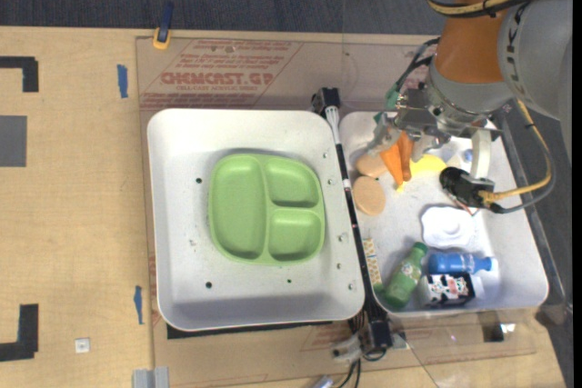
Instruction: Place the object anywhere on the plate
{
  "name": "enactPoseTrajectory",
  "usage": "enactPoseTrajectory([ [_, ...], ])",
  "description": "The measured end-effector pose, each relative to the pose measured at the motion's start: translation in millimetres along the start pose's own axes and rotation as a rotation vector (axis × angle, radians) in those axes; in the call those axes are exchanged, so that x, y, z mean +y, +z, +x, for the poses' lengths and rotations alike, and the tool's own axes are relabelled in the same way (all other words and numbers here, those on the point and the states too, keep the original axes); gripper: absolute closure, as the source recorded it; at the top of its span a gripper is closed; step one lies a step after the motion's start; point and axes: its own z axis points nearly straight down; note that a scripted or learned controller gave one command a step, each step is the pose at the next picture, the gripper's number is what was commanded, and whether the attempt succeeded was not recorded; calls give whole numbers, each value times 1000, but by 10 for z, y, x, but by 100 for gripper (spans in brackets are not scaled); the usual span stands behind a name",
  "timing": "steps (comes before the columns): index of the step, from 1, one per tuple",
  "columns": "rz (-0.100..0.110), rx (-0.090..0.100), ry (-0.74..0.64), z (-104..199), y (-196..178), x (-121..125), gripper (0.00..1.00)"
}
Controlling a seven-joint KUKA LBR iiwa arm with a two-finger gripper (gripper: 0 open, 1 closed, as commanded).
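The orange carrot-shaped toy (396,161) lies in the right bin (523,236), toward its eleven o'clock corner, and looks like the object being picked, since the gripper (406,130) sits directly over its upper end. Whether the toy is actually clamped, or how wide the gripper stands, cannot be told from this slant; the wrist hides the contact.

Just at the carrot's eight o'clock lie two tan round pieces (369,182), touching or nearly touching it, and a yellow piece (427,164) peeks out at its three o'clock. A good grasp here should close across the carrot's narrow width and lift straight up, so the neighbours are not dragged along.

Further out, at five o'clock, are a white lidded container (447,225), a blue-capped bottle (452,273) and a green bottle (402,274), all well clear of the lift path.

The green divided plate (266,206) lies in the middle of the left bin (177,195), at the carrot's eight to nine o'clock. The carry must rise above the two bin rims between them, then lower gently over any compartment and let go low so the toy does not roll off.
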Motion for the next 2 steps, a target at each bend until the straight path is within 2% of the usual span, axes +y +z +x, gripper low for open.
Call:
enactPoseTrajectory([
  [1,8,3,249,498,349,-325,100],
  [2,2,5,231,1385,252,-589,100],
])
